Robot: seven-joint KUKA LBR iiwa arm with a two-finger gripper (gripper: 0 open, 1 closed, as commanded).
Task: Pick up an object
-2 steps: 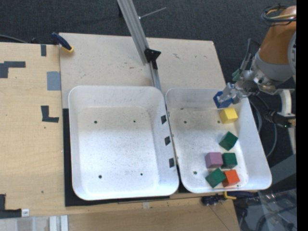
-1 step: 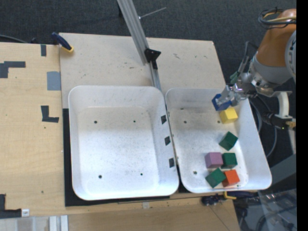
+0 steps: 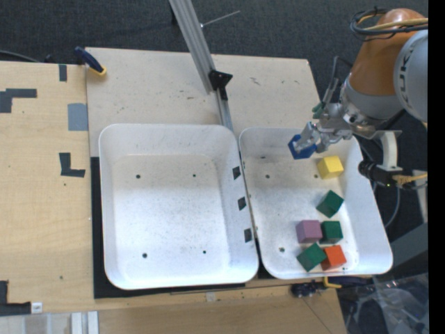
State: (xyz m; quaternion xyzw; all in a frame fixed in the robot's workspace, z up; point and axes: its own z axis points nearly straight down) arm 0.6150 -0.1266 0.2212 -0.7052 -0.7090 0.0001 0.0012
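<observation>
You have one camera, fixed above the bench [image 3: 174,75] and looking down at a slant, so the far edge sits toward the top of the picture and the near edge toward the bottom. It stands back far enough that you see both white bins whole: the left bin [image 3: 111,141] fills the middle and the right bin [image 3: 372,252] lies just beside it. The dark floor [image 3: 83,12] shows beyond the bench at the top. The arm [image 3: 389,61] enters from your right, and a slanted metal rail [image 3: 191,30] crosses the upper middle of the picture.
</observation>
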